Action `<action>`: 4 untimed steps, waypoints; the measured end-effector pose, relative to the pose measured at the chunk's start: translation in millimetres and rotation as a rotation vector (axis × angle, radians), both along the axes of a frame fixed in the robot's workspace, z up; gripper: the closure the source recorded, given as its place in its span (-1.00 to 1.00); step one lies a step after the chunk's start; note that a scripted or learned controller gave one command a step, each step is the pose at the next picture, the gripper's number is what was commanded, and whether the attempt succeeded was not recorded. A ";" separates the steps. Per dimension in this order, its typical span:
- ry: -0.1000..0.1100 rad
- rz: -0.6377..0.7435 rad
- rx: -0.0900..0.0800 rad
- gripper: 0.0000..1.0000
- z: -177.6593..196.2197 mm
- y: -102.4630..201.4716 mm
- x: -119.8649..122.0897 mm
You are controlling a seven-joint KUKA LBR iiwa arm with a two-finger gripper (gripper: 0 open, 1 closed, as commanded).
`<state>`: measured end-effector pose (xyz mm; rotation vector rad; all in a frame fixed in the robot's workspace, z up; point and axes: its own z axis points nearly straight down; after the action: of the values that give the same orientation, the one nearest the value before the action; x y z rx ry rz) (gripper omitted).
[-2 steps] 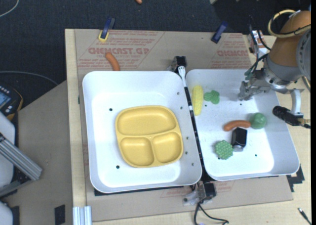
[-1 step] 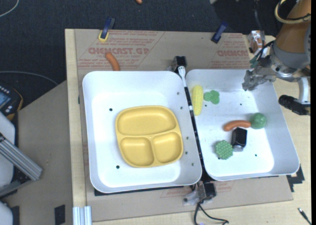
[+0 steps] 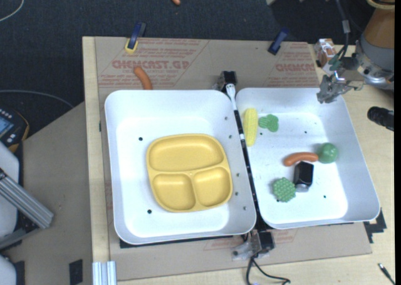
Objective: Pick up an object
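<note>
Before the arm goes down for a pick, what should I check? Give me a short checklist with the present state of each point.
1. Gripper carries nothing: ok; it hangs at the right bin's far edge with nothing under it.
2. Targets within the right bin: ok; corn, sausage, green ball, black block.
3. Isolated target: not ok for the sausage, which touches the green ball; ok for the corn.
4. Gripper above a target: not ok; it sits away from all items.
5. Gripper opening: cannot tell.
</note>
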<state>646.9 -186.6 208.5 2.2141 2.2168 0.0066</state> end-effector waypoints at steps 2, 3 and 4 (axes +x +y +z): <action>0.010 0.004 0.005 1.00 16.9 51.0 -0.4; 0.011 0.004 0.005 1.00 21.7 97.8 -10.3; 0.011 0.003 0.005 1.00 26.7 135.9 -31.5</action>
<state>615.5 -50.6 235.2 2.2192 2.2282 -0.0003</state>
